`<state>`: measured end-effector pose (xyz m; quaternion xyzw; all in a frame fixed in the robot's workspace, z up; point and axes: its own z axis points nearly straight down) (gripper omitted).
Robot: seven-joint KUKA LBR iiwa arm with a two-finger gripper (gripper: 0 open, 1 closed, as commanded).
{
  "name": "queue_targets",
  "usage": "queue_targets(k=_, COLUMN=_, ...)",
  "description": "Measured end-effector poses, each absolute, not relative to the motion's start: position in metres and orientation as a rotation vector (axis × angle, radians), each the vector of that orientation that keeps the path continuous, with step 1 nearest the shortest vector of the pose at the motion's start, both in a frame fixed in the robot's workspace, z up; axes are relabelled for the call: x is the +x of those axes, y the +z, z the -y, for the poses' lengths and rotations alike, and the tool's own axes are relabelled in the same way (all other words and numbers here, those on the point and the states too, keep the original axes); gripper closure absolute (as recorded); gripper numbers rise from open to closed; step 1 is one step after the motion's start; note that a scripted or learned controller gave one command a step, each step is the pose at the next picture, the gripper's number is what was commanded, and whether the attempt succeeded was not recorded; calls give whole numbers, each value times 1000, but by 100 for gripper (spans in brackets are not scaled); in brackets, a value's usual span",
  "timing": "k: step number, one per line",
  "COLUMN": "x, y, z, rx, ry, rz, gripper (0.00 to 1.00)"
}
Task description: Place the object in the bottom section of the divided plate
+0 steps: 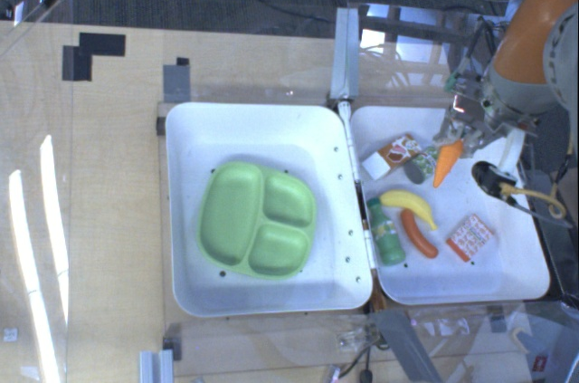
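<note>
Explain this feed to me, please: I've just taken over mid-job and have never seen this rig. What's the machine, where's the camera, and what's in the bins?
One fixed camera looks down at a slant on a bench with two white bins. The left bin holds a green divided plate, the target for the job. The right bin holds the loose toy items: a carrot, a banana, a sausage, a green bottle, a red patterned packet and a small red and white packet. The grey arm with the orange band reaches in from the right. Its gripper sits just above the carrot's top; whether it grips the carrot is unclear.
</note>
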<state>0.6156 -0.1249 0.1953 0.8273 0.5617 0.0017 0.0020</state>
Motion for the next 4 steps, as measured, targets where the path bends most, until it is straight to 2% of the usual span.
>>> queue_targets(k=1, x=538, y=196, z=59, rx=2561, ry=7, rz=-1817, gripper=100)
queue_targets(k=2, x=530, y=185, z=-3, rx=2487, ry=7, rz=-1916, gripper=100)
queue_targets(k=3, x=567, y=185, z=-68, rx=2294, ry=6, rz=-2143, gripper=100)
queue_targets(k=4, x=562, y=201, z=-151, rx=2325, ry=6, rz=-2111, gripper=100)
